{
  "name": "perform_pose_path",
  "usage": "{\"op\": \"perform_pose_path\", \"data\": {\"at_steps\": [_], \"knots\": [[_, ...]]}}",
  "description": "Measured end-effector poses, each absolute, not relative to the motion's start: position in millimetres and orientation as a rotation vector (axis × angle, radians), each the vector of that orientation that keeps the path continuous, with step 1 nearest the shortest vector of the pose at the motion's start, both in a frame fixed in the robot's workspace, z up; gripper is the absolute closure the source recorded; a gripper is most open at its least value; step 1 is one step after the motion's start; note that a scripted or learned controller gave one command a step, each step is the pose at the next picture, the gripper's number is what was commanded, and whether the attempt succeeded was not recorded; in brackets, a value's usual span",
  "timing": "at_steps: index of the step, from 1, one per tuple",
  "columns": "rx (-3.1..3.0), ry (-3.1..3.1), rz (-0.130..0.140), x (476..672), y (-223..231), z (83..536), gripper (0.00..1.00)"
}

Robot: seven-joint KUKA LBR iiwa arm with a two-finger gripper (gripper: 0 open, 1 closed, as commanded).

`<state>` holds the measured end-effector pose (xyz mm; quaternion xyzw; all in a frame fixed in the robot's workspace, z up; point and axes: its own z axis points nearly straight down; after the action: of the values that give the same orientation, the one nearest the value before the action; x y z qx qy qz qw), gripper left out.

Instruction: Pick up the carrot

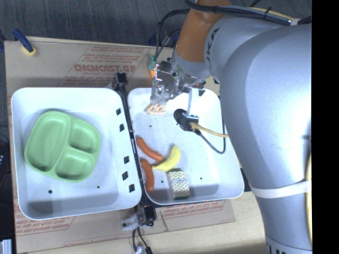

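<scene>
Two orange-red elongated pieces lie in the right bin (pixel 212 157), near its left wall. One is slanted (pixel 149 148), the other lies lower down and nearly upright (pixel 148 176). I cannot tell which of them is the carrot. My gripper (pixel 160 97) hangs over the bin's far left corner, well above both pieces and apart from them. Just below it lies a small orange-and-white striped item (pixel 155 109). Nothing shows held in the gripper.
A yellow banana (pixel 169 160) touches the slanted orange piece, and a patterned block (pixel 179 184) sits by the front wall. A black part with a yellow cable (pixel 185 120) hangs off the arm over the bin. The left bin (pixel 32 194) holds a green divided plate (pixel 62 146).
</scene>
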<state>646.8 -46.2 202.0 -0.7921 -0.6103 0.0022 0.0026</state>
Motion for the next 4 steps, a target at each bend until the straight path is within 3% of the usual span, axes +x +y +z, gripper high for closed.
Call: {"op": "perform_pose_path", "data": {"at_steps": [3, 4], "knots": [[-2.462, -1.940, 0.014, 647.6, -44, 232, 1.00], [-2.497, -1.899, 0.008, 595.1, -8, 191, 1.00]]}}
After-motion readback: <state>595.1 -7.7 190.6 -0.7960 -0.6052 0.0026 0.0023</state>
